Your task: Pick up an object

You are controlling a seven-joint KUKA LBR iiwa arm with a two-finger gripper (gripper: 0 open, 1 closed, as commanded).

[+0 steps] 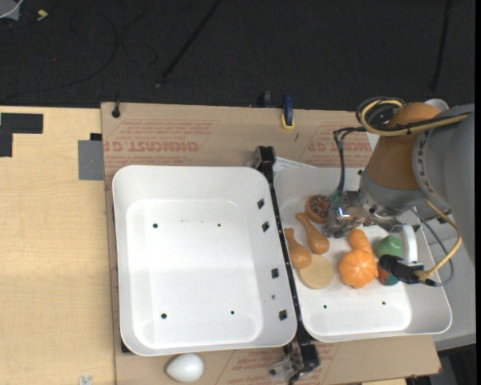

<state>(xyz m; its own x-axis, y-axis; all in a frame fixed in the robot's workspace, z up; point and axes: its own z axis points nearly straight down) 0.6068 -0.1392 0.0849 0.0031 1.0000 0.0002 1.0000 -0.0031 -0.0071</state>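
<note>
Hand [339,217] low among toys in right bin [361,323], grip unclear, left bin [192,255] roomy

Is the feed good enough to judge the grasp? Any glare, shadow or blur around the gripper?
Camera view: lighting is even; the left bin looks bright but not blown out. The arm's bulk shades the right bin near the gripper, so that cluster reads dark and soft. The orange fruit is clear, though small details blur. Beyond the bench it is black.

The grey arm [433,163] reaches in from the right, its end effector [339,219] lowered, wrist bent downward.
</note>
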